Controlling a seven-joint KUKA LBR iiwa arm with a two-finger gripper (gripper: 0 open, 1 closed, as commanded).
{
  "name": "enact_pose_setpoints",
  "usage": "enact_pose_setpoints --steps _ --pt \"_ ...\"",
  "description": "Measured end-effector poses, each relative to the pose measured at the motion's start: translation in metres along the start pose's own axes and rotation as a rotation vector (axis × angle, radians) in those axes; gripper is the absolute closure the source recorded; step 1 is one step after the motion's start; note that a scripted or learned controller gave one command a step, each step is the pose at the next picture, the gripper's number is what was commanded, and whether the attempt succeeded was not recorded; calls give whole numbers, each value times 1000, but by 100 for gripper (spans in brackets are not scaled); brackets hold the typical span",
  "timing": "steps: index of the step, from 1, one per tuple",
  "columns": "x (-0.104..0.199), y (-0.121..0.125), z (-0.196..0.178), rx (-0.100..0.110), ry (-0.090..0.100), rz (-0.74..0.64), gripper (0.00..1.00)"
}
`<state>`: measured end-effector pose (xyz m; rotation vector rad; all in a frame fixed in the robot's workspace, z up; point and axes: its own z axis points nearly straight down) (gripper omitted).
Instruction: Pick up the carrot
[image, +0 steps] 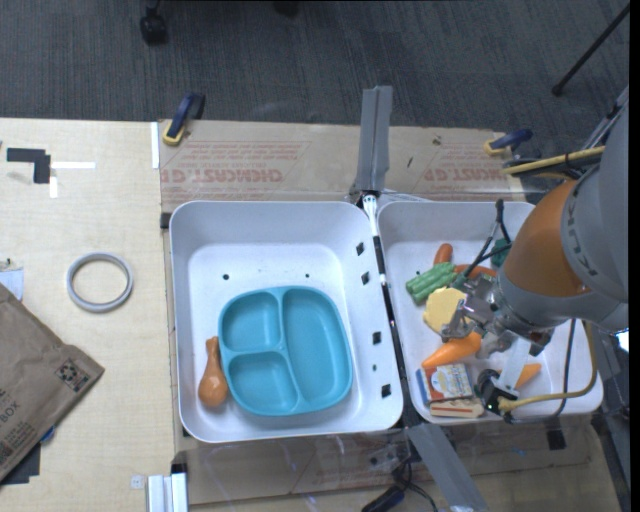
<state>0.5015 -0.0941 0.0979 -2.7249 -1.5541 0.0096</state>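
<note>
— I'm reading off the bench remotely. What sits in the left bin (190, 300)?

— I see a blue divided plate (286, 350) with three compartments, flat on the bin floor. At its nine o'clock, touching its rim, lies a tan gourd-shaped toy (211, 378).

— And the right bin (400, 290)?

— From its centre, I make out a green piece (432, 279) at ten o'clock, a pale yellow piece (441, 306) just below it, and a small printed packet (452, 383) at seven o'clock.

— Outside the bins?

— A grey tape ring (100, 281) at nine o'clock on the wood, a brown cardboard box (35, 385) at eight o'clock, and blue clamps (184, 116) at the far edge.
</note>
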Motion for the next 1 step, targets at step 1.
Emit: enact_pose_setpoints --steps 1 --pt "89 -8 -92 -4 -1 -393 100"
